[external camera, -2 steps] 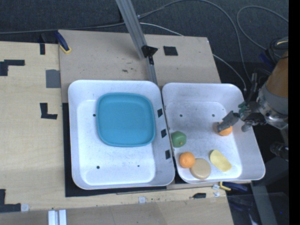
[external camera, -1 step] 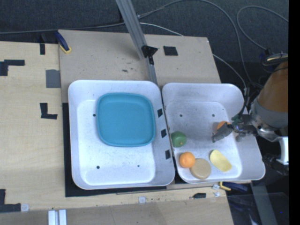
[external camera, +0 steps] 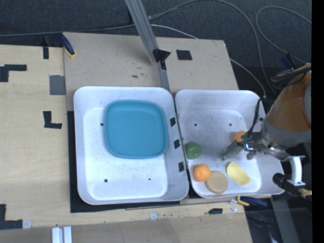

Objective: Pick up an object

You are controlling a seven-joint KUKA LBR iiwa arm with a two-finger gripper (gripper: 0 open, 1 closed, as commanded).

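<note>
Lower right of frame, right bin (external camera: 217,97), front edge: tan round disc (external camera: 217,181), orange fruit (external camera: 202,172) touching its left, yellow piece (external camera: 237,173) just right.

Green fruit (external camera: 192,149) above orange one, apart.

Tool (external camera: 236,148) low at bin's right side, above yellow piece; nothing seen between prongs, released or clenched cannot tell. Small orange thing (external camera: 240,135) just behind.

Judgement: pick green fruit, most isolated; descend centred, avoid wall.

Left bin (external camera: 81,135): blue plate (external camera: 135,128).

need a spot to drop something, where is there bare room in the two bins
Free: right bin floor behind the green ball, and left bin floor in front of the blue plate. Crowded: right bin's front, with orange ball, tan disc, yellow piece and end effector.
</note>
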